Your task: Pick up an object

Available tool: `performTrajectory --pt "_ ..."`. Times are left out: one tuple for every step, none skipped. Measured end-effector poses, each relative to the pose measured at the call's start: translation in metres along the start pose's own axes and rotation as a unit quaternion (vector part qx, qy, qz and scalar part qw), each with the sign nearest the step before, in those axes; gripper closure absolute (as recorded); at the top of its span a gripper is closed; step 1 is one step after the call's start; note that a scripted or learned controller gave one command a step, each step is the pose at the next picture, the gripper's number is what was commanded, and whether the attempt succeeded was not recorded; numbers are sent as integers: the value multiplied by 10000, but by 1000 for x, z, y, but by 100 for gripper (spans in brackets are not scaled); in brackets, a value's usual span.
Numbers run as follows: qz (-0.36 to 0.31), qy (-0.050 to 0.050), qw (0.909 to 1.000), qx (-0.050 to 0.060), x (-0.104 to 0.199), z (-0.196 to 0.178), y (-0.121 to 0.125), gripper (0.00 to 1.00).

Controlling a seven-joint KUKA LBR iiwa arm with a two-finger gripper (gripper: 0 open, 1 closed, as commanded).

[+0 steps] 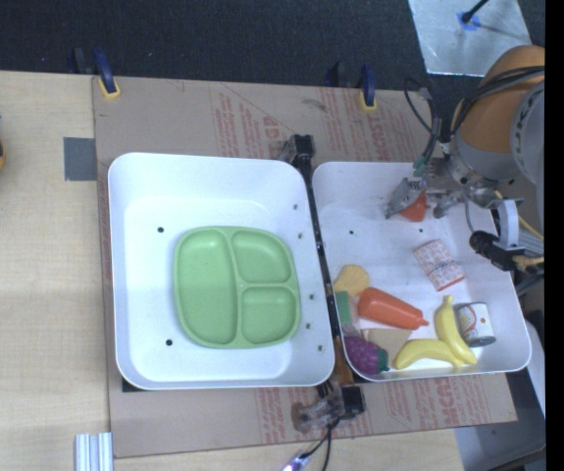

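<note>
Looking down on the bench (36, 292), I see two white bins side by side. The left bin (139, 189) holds a green divided plate (234, 286). The right bin (360, 189) holds the loose pieces, and the arm (502, 116) reaches over its far right corner.

Gripper (414, 202): low over the far end of the right bin, fingers spread to either side of a small orange-red object (415, 209). I cannot tell whether the pads touch it, so I do not count it as held.

Other candidates, largest first: a toy carrot (391, 309) near the bin's middle; two bananas (438, 341) at the near right; a purple grape cluster (365, 354) at the near left corner; a small patterned packet (436, 263) lying alone; a little tin (474, 324) just beside the bananas.

Step in hand, as I judge it: closing on the orange-red piece. To do it well I would centre the fingers on the piece, settle low enough that the pads meet its sides rather than its top, close fully, then lift straight up. The piece is small, so an off-centre squeeze could squirt it sideways across the bin floor.
</note>
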State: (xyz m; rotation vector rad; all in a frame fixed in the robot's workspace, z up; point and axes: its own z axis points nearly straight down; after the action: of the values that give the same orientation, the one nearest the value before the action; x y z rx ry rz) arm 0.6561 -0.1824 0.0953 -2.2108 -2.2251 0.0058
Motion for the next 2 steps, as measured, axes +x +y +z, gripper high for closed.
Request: performTrajectory --pt "17 -16 10000 -37 -30 -172 -19 0" --pt "2 -4 10000 -2 -28 -42 -1 0"
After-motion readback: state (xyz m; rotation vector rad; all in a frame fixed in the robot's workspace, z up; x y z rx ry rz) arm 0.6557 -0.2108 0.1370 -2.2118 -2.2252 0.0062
